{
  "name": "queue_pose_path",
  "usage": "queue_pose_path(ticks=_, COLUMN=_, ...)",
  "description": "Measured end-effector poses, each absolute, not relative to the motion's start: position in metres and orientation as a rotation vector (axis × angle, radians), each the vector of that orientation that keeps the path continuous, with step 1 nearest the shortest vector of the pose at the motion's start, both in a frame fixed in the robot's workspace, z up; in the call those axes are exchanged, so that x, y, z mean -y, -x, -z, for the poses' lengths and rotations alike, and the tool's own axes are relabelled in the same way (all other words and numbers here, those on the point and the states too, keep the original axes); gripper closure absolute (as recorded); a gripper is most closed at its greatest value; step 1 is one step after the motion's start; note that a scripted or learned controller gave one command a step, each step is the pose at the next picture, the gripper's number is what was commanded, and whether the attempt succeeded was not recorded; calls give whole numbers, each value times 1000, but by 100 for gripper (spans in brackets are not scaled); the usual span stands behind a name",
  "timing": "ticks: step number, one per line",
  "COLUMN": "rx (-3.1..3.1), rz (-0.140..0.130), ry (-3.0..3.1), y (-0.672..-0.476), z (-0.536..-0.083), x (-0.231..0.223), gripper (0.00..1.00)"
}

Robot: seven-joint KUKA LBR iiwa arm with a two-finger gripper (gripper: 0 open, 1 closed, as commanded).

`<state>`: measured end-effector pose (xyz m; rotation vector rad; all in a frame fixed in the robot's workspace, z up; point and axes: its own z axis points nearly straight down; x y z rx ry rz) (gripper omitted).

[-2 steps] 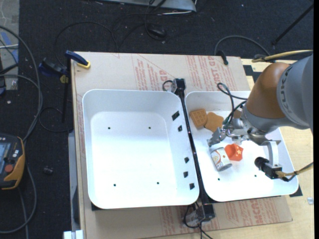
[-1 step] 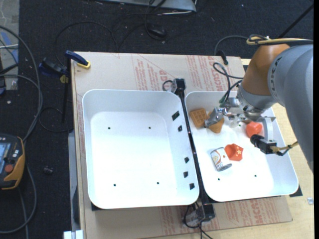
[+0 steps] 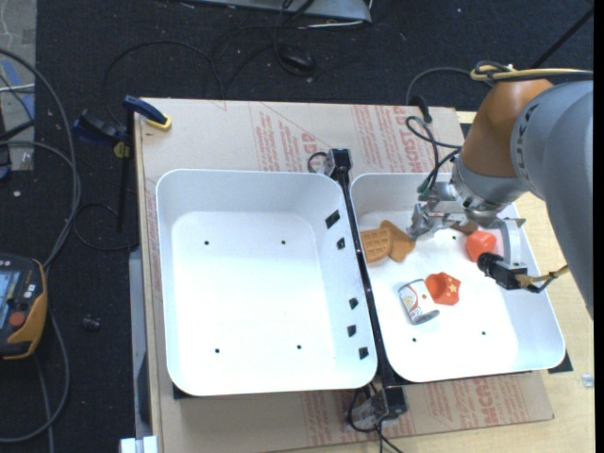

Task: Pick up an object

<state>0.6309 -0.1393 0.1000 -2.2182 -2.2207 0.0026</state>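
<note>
1. Camera view: the grey arm (image 3: 552, 149) reaches in from the right over the right bin (image 3: 528, 347).
2. Its pincer (image 3: 427, 217) sits low in that bin's upper part; whether it is apart or together cannot be told.
3. A tan cracker (image 3: 385, 242) lies just left of the pincer.
4. A red ball (image 3: 480, 243), an orange toy (image 3: 444, 288) and a small can (image 3: 416, 303) lie nearby.
5. The left bin (image 3: 179, 281) sits beside it on the table (image 3: 283, 125).

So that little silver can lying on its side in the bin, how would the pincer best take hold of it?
Probably from straight above, with the pincer closing across the round body of the can rather than its flat ends. It lies tipped over, so its curved side faces up. An orange toy sits close at its right, so the fingers are better set clear of that side, across the can's width.
</note>
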Motion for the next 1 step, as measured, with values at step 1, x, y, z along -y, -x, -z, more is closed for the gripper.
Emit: queue_pose_path(ticks=1, rx=2221, rz=-3, ry=2218, y=-631, z=-99, x=139, gripper=0)
